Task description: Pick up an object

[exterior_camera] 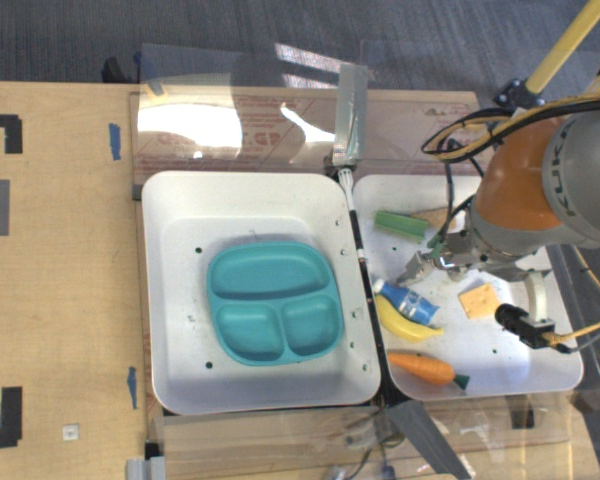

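My gripper [422, 264] hangs low over the middle of the right bin [555, 368], under the grey arm with its orange band. It is just above and to the right of a blue object [412, 303] that lies against a yellow banana [405, 326]. A green block [401, 224] lies up and to the left of the gripper, near the bin's back wall. A small orange-yellow square [478, 300] rests to its lower right. An orange carrot [422, 369] lies along the front of the bin. Nothing is visibly held.
The left bin [170, 208] holds a teal divided plate [274, 301] at its middle. A ridge [361, 268] where the two bins' rims meet runs between them. A clear plastic sheet and a taped strip [348, 118] stand behind the bins.
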You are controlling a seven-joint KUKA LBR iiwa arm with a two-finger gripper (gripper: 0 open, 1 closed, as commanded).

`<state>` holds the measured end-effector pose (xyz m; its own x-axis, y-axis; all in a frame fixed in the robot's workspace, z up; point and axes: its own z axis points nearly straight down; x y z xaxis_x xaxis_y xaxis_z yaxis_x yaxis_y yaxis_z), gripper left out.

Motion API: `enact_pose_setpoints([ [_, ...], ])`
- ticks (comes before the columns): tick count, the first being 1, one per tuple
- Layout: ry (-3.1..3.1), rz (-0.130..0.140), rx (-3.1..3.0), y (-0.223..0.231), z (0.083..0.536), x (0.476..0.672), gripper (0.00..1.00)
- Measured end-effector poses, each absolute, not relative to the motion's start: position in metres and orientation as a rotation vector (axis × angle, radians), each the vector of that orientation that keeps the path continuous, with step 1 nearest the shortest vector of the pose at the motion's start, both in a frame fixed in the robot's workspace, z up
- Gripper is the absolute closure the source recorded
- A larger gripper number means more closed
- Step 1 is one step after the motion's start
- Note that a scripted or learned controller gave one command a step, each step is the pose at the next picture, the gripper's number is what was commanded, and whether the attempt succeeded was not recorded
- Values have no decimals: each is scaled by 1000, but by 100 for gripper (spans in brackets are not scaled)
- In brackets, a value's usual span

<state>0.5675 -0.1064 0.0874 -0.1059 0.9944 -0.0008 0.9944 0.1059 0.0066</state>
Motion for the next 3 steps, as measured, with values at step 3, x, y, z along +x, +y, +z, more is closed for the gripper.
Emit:
enact_pose_setpoints([
  [3,2572,11,1788,-121,87,585,0],
])
